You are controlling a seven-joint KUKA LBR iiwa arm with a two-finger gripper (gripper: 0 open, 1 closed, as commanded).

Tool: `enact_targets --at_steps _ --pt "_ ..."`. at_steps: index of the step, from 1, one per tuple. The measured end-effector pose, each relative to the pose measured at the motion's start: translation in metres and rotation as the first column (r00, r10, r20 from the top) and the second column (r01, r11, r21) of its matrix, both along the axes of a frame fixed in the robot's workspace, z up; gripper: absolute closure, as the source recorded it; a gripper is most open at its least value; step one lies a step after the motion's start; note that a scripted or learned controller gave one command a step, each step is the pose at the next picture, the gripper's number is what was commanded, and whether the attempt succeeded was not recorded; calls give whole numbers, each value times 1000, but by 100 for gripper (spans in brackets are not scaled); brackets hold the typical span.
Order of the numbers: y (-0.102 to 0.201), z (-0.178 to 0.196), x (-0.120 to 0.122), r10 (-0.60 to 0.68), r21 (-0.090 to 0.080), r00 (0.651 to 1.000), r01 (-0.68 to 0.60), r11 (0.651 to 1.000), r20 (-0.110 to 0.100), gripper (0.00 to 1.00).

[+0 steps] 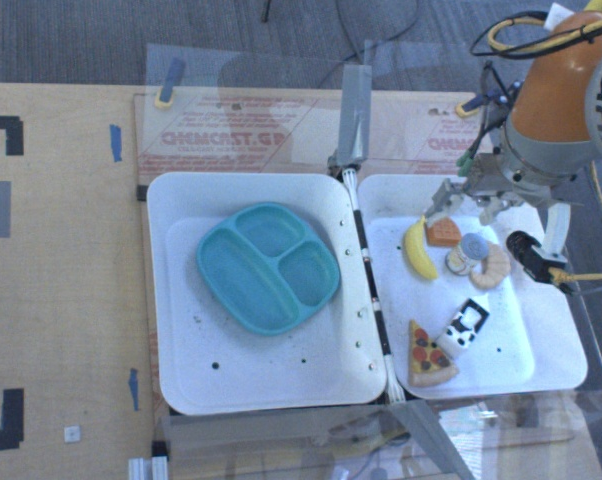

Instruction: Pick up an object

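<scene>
Banana point(418, 252), yellow, curved, upright in right bin point(551, 368), beside croissant point(494, 266).

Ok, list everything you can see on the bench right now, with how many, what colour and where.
divided plate: one, teal, in the left bin
banana: one, yellow, upper left of the right bin
orange wedge: one, orange, beside the banana's top
grey disc: one, grey-blue, right of the wedge
tan pieces: a few, beige, clustered around the disc
pizza slice: one, yellow with red spots, near corner of the right bin
black and white block: one, right of the pizza
arm: one, grey and orange, over the right bin
tool: one, grey, above the cluster
</scene>
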State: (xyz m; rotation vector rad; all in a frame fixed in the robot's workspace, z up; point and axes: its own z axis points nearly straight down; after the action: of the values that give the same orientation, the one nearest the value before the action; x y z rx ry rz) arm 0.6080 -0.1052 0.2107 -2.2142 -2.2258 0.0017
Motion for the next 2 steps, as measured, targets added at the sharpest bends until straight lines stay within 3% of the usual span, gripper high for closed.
enact_targets --at_steps 1,2 --pt "5 -116 2 15 -1 1000 -15 1000 5 0" --pt "2 -106 3 7 -2 1000 -7 1000 7 100"
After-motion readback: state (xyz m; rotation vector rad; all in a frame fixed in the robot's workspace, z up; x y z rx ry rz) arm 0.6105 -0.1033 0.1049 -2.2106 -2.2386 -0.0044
